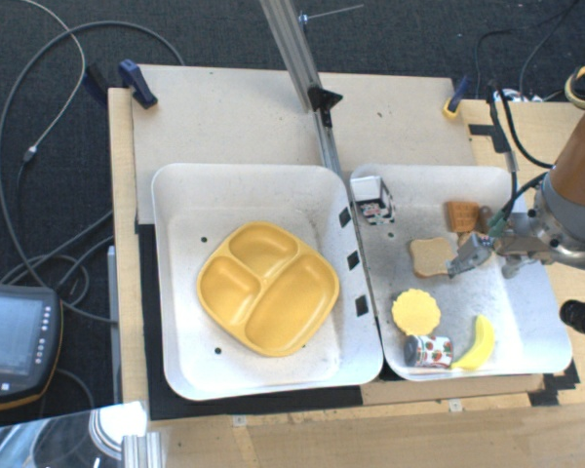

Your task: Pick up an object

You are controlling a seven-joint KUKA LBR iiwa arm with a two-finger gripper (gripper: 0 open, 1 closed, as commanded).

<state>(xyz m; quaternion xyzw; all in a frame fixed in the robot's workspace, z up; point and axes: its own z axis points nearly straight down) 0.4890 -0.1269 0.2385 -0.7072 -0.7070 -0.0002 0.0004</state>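
- Far left, off the bench: dark tablet-like screen (15, 344) on the dark carpet, thin cables looping above it.
- Left bin (175, 203): shallow, white, speckled; holds just a yellow divided plate (267, 288), glossy plastic, rounded corners, three sections.
- Metal pole (291, 42) slants down from the top to the seam between the bins; small black clips along that divider.
- Right bin (536, 291), top-left corner: small white box (370, 199) with dark print, hard against the divider.
- Tan bread-slice shape (431, 256), flat, mid-bin; brown block (462, 215) above and right of it, apart.
- Yellow scalloped disc (415, 311), flat, below the slice.
- Small can (428, 351), on its side, red and white label, near the front wall, just beside the yellow banana (478, 344), curved, smooth.
- Gripper (465, 258): grey metal, comes in from the right, tip low at the bread slice's right edge; can't tell finger spread, nothing visibly held.
- Arm's grey wrist covers the bin's right side.
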